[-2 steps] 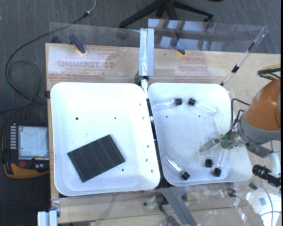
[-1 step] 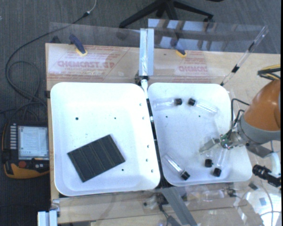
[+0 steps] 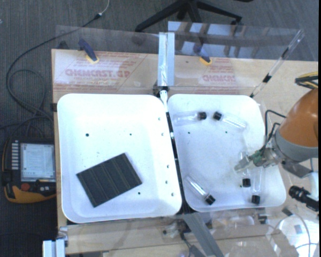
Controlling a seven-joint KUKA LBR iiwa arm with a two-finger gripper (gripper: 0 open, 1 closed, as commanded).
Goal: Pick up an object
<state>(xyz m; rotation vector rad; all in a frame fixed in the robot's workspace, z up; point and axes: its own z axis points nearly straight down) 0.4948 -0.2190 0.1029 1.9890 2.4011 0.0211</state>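
The gripper (image 3: 250, 160) sits low in the right bin (image 3: 203, 143) among little tubes (image 3: 198, 188); its grip I cannot tell.

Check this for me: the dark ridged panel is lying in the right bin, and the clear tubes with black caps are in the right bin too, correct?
Not quite. The camera view shows the dark ridged panel lying in the left bin, not the right one. The clear tubes with black caps are indeed in the right bin, as you said.

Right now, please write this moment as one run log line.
hand: over right bin, by clear tubes | grasp: unclear | dark slab: left bin
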